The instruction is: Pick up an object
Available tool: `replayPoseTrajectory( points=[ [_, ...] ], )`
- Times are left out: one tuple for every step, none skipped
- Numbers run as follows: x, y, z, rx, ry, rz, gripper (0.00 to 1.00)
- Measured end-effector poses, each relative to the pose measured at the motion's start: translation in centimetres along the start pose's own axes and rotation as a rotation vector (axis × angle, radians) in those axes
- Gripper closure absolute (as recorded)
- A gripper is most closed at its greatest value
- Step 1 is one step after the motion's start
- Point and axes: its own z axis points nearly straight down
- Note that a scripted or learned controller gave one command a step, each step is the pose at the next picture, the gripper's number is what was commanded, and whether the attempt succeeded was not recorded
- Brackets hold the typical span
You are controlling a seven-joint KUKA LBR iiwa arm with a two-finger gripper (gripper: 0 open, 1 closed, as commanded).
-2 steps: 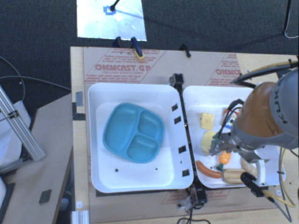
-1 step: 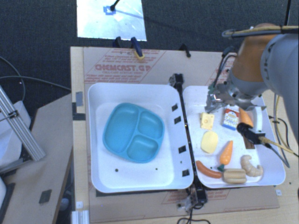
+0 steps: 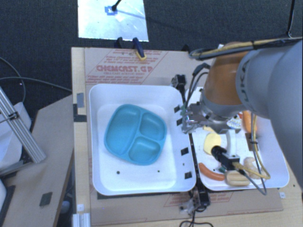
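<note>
From the camera above the counter point(image 3: 124, 68), a sheet of brown board with red print carries two shallow white bins side by side. The blue plate point(image 3: 135, 134), split into three compartments, lies flat in the left bin point(image 3: 100, 176), a little off that bin's middle and turned at an angle to its walls.

Everything else sits to the right of the blue plate, past the wall the bins share. The grey arm point(image 3: 272, 82) comes in over the right bin point(image 3: 280, 173), its orange band point(image 3: 226, 82) just above the wrist. The hand point(image 3: 204, 123) hangs low beside the shared wall, level with the plate's upper half. The wrist covers it from here, so I cannot tell whether it is released, clenched or grasping anything.

The things to be picked lie on the right bin's floor. A yellow piece point(image 3: 211, 142) rests just below the hand, level with the plate's middle. A reddish sausage point(image 3: 210, 172) lies lower, level with the plate's near edge. A tan bun point(image 3: 237, 178) is just beyond the sausage, farther from the plate. An orange stick point(image 3: 247, 121) shows farthest from the plate, partly under the arm.

Beyond the plate, at the counter's far edge, a blue clamp point(image 3: 138, 49) grips the board.
</note>
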Motion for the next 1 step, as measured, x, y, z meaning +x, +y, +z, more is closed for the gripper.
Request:
replayPoseTrajectory(
  points=[
    [4.77, 6.63, 0.62, -0.007, -0.002, 0.003, 1.00]
  ],
)
